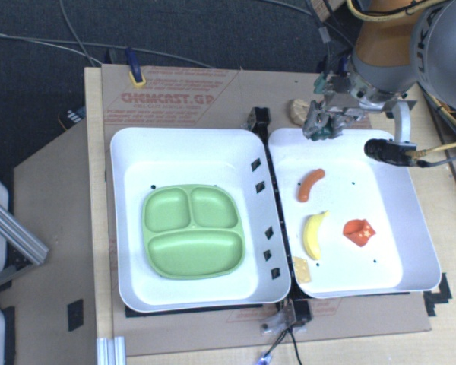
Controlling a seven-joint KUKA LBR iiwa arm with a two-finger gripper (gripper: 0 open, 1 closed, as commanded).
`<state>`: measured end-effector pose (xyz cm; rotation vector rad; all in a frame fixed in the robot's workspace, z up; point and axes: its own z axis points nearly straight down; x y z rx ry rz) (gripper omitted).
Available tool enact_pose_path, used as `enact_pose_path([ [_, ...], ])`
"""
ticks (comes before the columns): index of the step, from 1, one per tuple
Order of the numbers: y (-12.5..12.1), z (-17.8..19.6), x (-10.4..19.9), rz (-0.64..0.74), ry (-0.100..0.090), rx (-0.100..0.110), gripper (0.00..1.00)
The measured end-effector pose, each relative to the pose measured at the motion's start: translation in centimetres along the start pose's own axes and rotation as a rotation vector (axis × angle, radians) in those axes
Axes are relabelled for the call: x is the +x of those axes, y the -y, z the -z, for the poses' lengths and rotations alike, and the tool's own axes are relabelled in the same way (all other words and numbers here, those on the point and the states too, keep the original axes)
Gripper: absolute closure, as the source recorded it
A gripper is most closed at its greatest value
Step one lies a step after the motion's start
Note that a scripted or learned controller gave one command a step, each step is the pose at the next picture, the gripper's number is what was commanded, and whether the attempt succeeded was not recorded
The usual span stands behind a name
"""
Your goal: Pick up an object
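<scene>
Over the right bin's (pixel 410 204) far edge, the gripper (pixel 321 130) hangs; its spread is unclear; nothing visibly held.

Counter (pixel 53 173) topped with a printed cardboard sheet (pixel 182 97). On the sheet, side by side and touching: left bin (pixel 129 166), right bin (pixel 410 242). Blue-and-yellow clamp (pixel 134 70) at the sheet's far edge. Small beige lump (pixel 301 111) beside the right bin's far rim.

This was a robotics lab or test cell. A counter (pixel 410 204) topped with printed cardboard (pixel 175 93) carried two white bins (pixel 129 166) clipped together at frame centre, loose cables (pixel 76 44) trailed over dark carpet (pixel 30 90) at upper left, and an industrial arm (pixel 399 29) occupied the upper right.
</scene>
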<state>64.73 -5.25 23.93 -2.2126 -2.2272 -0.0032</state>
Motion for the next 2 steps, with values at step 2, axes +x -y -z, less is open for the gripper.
enact_pose_path([
  [2,2.5,-1.3,11.1,0.0,0.0,0.004,1.0],
])
